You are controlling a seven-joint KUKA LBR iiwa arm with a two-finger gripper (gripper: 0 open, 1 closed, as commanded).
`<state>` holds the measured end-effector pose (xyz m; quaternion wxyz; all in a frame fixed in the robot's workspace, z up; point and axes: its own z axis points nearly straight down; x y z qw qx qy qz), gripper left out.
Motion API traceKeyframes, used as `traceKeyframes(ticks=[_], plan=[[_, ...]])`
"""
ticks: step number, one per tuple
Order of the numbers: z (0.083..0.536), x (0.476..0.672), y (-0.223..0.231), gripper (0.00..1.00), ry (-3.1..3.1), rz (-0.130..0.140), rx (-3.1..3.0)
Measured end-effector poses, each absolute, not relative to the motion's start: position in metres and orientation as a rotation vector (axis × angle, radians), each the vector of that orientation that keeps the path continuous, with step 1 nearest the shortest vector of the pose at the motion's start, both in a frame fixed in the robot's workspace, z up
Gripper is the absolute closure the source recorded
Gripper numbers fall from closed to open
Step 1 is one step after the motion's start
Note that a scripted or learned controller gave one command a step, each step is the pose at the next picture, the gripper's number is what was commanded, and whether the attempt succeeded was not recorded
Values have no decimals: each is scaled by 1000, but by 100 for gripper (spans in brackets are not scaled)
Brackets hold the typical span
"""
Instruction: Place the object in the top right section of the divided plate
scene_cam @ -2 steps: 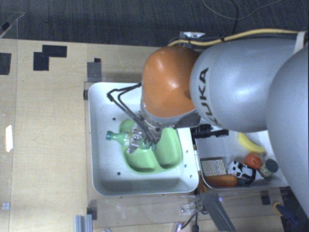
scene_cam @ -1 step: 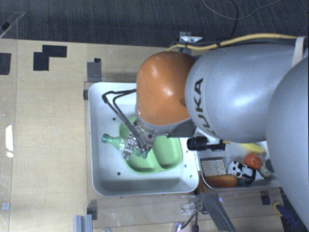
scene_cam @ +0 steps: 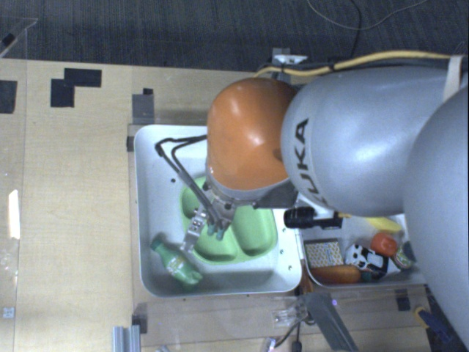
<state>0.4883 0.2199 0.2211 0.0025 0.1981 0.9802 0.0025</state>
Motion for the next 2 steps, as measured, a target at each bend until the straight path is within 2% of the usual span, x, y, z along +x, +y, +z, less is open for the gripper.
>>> traceKeyframes(ticks=[1,2], plan=[[235,499,235,0,3131,7,166],[247,501,236,100,3125,15,169]])
